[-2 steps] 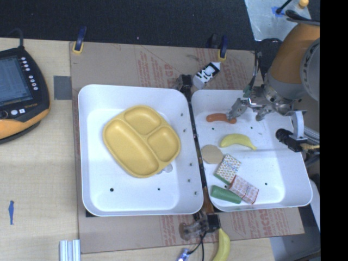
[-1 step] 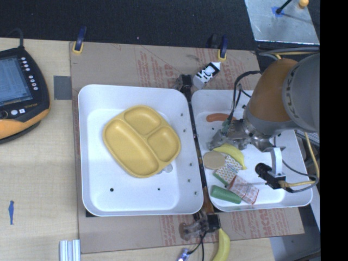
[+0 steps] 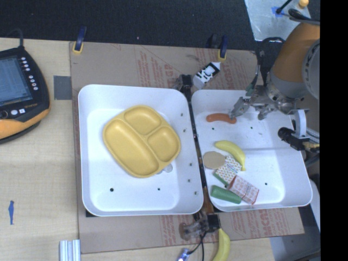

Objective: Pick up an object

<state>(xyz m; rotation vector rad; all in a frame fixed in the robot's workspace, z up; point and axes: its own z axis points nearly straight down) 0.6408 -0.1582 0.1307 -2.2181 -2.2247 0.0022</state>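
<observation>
My gripper point(image 3: 250, 112) hangs open over the far part of the right bin point(image 3: 283, 170), its fingers spread with nothing between them. Its left fingertip point(image 3: 237, 111) is just right of an orange-red sausage point(image 3: 220, 118) lying on the bin floor. Nearer the front lie a yellow banana point(image 3: 231, 151), a tan round biscuit point(image 3: 213, 159), a green-checked packet point(image 3: 227, 171), a red packet point(image 3: 243, 189) and a green stick point(image 3: 225, 194).
The left bin point(image 3: 98, 184) holds a yellow divided plate point(image 3: 141, 140). A teach pendant point(image 3: 19, 94) lies on the bench at far left. A black-and-white item point(image 3: 206, 74) lies behind the bins, and a second banana point(image 3: 221, 246) in front of them.
</observation>
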